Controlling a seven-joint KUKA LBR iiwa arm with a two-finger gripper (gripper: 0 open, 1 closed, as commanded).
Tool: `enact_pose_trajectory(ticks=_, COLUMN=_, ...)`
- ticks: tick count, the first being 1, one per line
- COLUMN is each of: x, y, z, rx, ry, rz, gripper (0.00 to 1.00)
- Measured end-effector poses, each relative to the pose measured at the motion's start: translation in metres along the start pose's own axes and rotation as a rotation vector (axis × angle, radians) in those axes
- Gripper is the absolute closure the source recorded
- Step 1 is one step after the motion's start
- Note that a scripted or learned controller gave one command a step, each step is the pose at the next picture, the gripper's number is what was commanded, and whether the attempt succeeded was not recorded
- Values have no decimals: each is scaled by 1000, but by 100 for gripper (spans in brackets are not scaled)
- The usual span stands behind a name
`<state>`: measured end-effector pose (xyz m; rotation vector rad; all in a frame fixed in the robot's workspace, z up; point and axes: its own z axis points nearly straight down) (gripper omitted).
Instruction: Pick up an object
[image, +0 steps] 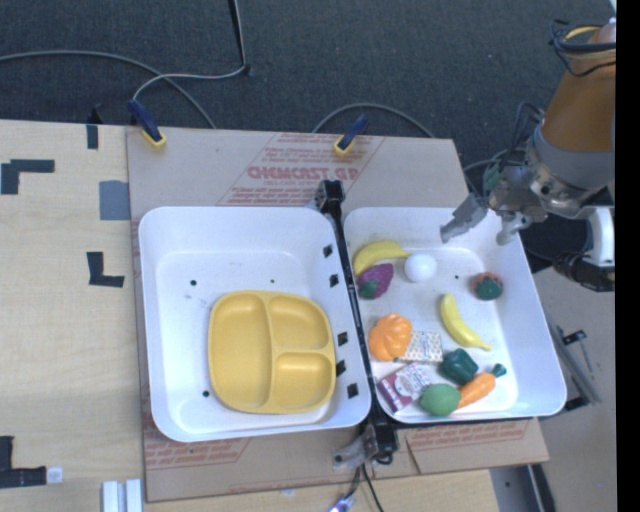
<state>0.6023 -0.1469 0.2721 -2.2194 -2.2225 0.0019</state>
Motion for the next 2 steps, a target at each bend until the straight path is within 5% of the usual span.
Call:
enact_pose_trajectory(ticks=1, x=-30, y=-28, z=180, rx=1, ry=1, rz=1, gripper=0)
enact_pose_trajectory(ticks=2, x=-29, y=-28, z=171, rx=2, ry=1, rz=0, gripper=100)
